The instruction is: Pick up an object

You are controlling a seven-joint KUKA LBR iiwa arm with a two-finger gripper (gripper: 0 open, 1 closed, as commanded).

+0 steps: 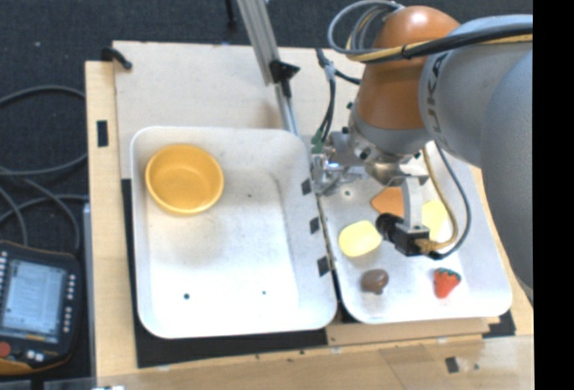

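Note:
My gripper [334, 171] hangs over the left edge of the right bin [489, 290], close to the wall between the two bins. Below it in that bin lies a pale yellow rounded piece [359, 238]. An orange piece [387, 198] sits just right of the gripper, partly under the wrist. A second pale yellow piece [436, 216] lies further right. Near the bin's front are a small brown lump [375, 281] and a red strawberry-like piece [447, 282]. Nothing shows as held.
A yellow bowl [185, 178] stands at the back left of the left bin [224, 290]. A slanted aluminium post [256, 12] rises behind the bins. The grey arm with its orange band [404, 65] covers the back of the right bin.

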